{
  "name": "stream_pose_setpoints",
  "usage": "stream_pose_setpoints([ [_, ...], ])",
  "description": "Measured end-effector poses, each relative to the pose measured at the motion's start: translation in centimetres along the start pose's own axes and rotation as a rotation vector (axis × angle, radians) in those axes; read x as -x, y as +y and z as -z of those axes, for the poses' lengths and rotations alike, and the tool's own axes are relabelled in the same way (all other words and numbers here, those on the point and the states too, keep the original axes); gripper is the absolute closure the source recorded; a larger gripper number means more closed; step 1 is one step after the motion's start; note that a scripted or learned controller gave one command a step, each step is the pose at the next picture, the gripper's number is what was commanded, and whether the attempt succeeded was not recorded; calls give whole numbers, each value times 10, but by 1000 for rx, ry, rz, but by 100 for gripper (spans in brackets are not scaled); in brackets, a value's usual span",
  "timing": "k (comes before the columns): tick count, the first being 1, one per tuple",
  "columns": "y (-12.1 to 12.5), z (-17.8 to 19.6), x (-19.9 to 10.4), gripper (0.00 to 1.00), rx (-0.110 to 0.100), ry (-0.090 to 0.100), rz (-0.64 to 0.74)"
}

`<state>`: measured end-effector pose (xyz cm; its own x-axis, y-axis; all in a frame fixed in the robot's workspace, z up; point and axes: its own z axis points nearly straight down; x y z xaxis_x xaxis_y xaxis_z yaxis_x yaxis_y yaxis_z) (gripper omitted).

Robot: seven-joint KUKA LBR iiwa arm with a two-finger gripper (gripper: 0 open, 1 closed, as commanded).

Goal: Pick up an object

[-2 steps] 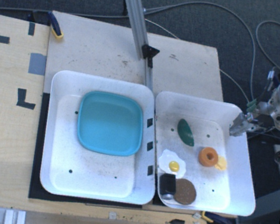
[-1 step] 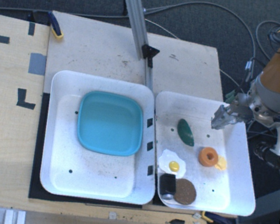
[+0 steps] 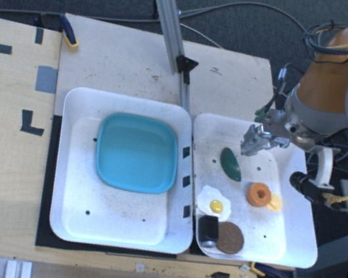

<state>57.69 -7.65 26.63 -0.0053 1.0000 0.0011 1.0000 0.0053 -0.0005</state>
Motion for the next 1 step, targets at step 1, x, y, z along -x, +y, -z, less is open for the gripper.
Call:
stream_pose_setpoints([
  [1,2,-2,-46,100,0,-1,-2],
])
